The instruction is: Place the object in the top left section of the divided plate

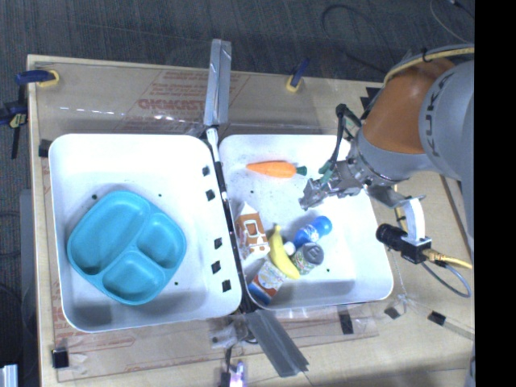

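A blue divided plate (126, 247) with three sections lies in the left bin (81, 156). The right bin (355, 276) holds an orange carrot (272, 168) near its far side, and a yellow banana (281, 252), a blue bottle (311, 231), a small brown carton (252, 234) and a can (269, 279) toward its front. My gripper (313, 193) hangs over the right bin, just right of the carrot and above the blue bottle. I see nothing between its fingers.
A grey metal divider (216, 95) runs between the two bins. A black cable and connector (401, 240) hang at the right bin's right rim. Clamps sit along the bench edges.
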Action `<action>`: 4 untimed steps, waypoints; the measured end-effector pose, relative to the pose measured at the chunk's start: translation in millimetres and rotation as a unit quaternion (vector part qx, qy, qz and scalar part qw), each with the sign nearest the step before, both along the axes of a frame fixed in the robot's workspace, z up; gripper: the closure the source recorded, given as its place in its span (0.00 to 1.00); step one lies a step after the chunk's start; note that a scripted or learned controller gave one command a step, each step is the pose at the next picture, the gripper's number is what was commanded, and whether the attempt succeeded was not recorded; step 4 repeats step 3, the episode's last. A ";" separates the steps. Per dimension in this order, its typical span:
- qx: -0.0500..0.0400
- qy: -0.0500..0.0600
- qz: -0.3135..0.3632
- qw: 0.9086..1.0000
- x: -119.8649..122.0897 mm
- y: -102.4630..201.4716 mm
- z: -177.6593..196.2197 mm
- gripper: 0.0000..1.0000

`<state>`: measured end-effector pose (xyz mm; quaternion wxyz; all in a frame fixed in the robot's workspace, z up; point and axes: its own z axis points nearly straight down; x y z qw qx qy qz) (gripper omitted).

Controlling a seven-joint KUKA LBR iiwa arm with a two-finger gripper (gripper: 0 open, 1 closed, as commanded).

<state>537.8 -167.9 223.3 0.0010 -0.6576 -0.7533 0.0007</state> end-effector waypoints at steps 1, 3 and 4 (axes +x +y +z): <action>0.000 0.002 -0.141 0.990 -56.4 -43.0 -68.9 1.00; 0.000 0.000 -0.061 0.998 -60.1 -41.4 29.6 1.00; 0.000 0.000 -0.061 0.998 -60.1 -41.4 29.6 1.00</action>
